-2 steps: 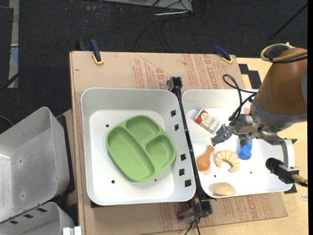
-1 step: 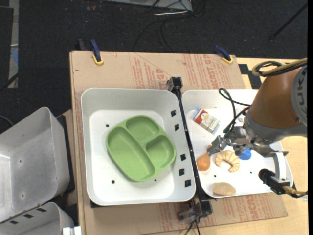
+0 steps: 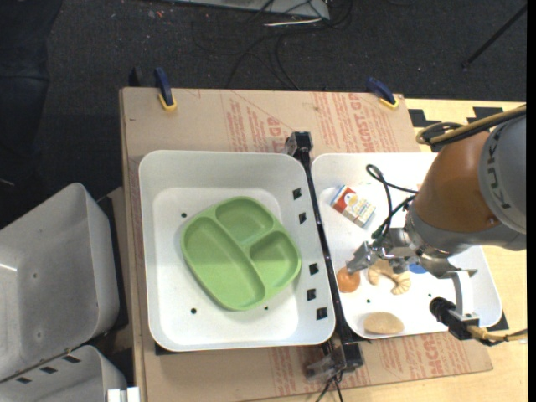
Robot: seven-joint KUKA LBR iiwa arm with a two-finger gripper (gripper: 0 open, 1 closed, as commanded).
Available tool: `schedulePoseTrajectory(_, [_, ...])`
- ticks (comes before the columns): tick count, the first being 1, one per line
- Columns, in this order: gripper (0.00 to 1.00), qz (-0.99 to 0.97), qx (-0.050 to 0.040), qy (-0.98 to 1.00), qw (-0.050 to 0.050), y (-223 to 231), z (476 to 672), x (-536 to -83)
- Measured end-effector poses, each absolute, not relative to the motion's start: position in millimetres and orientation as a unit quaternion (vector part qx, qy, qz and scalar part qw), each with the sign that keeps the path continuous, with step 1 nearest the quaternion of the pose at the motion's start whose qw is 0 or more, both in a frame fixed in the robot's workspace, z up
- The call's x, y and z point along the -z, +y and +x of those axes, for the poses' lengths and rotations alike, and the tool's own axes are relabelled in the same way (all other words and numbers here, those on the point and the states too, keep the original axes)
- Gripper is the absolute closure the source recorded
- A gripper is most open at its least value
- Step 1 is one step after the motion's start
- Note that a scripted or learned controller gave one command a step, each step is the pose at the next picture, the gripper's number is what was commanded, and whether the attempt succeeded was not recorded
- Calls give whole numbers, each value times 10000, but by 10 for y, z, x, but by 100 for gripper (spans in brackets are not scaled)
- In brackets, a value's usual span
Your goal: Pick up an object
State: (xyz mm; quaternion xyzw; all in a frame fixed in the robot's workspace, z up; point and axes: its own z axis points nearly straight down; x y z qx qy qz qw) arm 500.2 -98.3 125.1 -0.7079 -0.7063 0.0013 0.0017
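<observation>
My gripper hangs low over the right bin, near its left middle. Just below and left of it lies a small orange ball, close to the gripper's tip. A tan, lumpy toy lies right beside the gripper on its lower right. A bit of something blue peeks out under the wrist. A small white and orange box lies further back in the same bin. A tan oval piece rests near the bin's front edge.
The left bin holds a green divided plate, lying flat. A black divider runs between the two bins. The arm's orange band covers the right bin's far right part.
</observation>
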Motion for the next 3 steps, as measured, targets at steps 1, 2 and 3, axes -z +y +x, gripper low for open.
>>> schedulePoseTrajectory(1, [100,-7082,1,-7060,2,-979,5011,-1379])
schedulePoseTrajectory(2, [100,-7063,14,-7079,-20,-961,4946,-1973])
schedulePoseTrajectory(3, [100,-7060,15,-7082,-24,-961,4963,-2437])
